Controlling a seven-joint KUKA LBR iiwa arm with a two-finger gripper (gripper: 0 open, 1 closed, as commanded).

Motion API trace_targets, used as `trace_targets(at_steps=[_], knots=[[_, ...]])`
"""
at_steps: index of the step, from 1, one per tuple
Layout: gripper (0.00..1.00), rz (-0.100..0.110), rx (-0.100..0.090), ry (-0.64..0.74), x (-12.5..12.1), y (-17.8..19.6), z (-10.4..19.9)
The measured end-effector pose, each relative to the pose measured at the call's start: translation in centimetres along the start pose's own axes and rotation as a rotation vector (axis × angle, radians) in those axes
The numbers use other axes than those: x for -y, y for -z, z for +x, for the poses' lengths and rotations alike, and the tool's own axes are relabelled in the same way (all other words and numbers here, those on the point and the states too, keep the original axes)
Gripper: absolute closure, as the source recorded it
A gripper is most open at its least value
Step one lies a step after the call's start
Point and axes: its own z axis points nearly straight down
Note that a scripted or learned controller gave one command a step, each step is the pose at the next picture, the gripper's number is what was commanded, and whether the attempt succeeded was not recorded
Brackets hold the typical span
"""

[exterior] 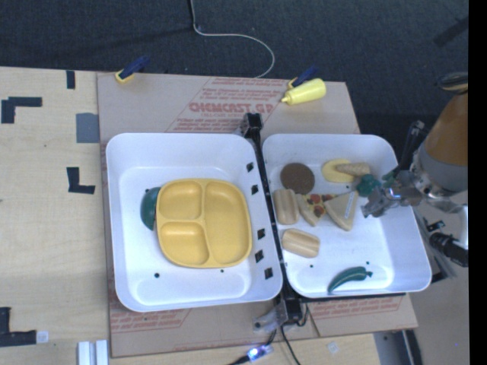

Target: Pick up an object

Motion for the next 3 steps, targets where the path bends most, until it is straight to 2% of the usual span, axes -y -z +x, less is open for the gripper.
trace_targets(at_steps=[1,3], knots=[[1.00,-0.001,0.000,0.001,-0.1,4.6,0.0],[1.00,0.002,-0.003,0.007,-4.4,4.8,11.0]])
